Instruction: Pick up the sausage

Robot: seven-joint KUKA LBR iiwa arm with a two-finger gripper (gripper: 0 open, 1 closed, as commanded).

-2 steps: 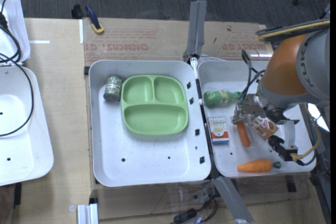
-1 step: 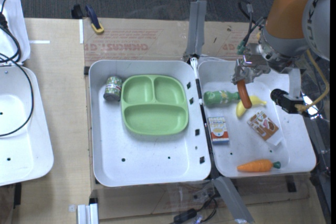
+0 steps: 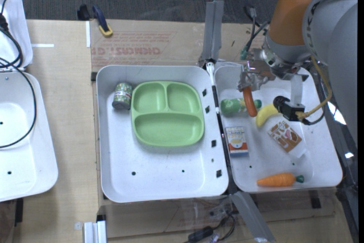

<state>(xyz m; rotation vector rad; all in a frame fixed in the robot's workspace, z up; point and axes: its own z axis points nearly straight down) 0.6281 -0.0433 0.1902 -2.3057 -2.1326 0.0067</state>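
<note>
The sausage (image 3: 249, 103) is a short reddish-orange link standing nearly upright in the upper left part of the right bin (image 3: 324, 173). Its top end sits between the fingers of my gripper (image 3: 248, 86), which is shut on it. The lower end of the sausage hangs over a green vegetable (image 3: 230, 105) and beside a yellow banana (image 3: 266, 115). I cannot tell whether that lower end touches the bin floor. The grey arm with its orange band (image 3: 296, 5) reaches in from the upper right.
The right bin also holds a small carton (image 3: 237, 140), a printed packet (image 3: 285, 136) and an orange carrot (image 3: 277, 180) near the front. The left bin (image 3: 153, 179) bears a green divided plate (image 3: 168, 112) and a small can (image 3: 121, 95).
</note>
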